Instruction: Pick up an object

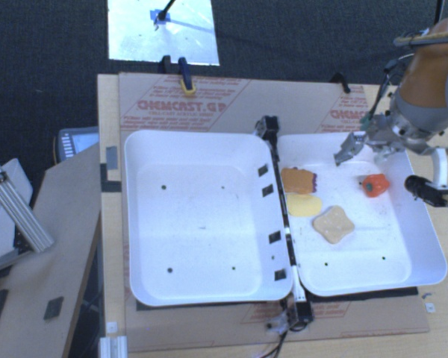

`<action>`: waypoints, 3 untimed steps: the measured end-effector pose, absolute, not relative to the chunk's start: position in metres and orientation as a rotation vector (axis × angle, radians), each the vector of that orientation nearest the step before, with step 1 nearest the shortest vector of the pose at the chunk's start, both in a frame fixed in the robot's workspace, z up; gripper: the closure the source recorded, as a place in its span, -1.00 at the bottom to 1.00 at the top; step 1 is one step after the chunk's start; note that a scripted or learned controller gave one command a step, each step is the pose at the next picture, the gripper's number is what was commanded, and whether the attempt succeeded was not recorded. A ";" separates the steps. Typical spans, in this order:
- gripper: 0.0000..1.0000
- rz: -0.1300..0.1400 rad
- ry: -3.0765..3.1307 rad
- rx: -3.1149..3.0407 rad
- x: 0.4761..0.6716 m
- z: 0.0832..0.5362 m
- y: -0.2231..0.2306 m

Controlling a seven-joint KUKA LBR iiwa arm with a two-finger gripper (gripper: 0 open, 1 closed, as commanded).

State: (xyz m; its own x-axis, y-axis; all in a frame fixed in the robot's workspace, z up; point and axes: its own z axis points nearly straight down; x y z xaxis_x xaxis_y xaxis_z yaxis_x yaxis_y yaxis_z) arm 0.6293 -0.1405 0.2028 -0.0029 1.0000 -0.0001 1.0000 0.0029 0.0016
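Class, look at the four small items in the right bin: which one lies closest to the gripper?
The small orange-red item, alone toward the bin's right side just below the gripper; the other three cluster near the divider.

Four pieces sit in the right bin: an orange-brown slab lying flat by the divider, a pale yellow disc touching it just below, a tan lobed biscuit beside that, and a small red-orange chunk apart, further right.
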 end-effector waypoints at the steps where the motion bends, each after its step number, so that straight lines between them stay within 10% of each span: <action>1: 1.00 0.006 2.224 2.212 0.630 0.214 -0.140; 3: 1.00 0.008 2.234 2.208 0.575 0.264 0.053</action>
